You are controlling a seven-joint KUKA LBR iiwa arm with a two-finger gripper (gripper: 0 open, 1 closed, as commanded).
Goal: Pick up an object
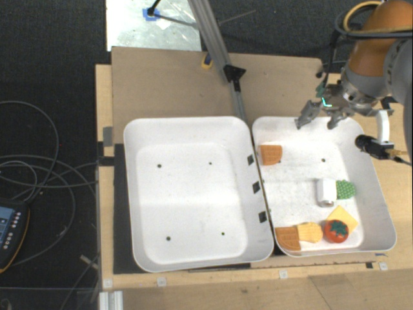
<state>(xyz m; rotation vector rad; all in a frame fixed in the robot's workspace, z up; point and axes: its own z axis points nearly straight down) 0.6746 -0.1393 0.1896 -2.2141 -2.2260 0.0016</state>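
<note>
1. Two fingers (307, 117) spreading wide on the gripper (321, 118), hovering over the right bin's (371, 173) far edge, pinching nothing.
2. Lying near-right in that bin: tomato (335, 232), white block (326, 192), waffle piece (270, 154) far-left.

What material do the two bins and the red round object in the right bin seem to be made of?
The two bins look like thin moulded white plastic with a matte finish: rounded corners and a raised rim suggest it. The red round object looks like glossy plastic, probably a toy tomato, but it is too small to be sure.
</note>
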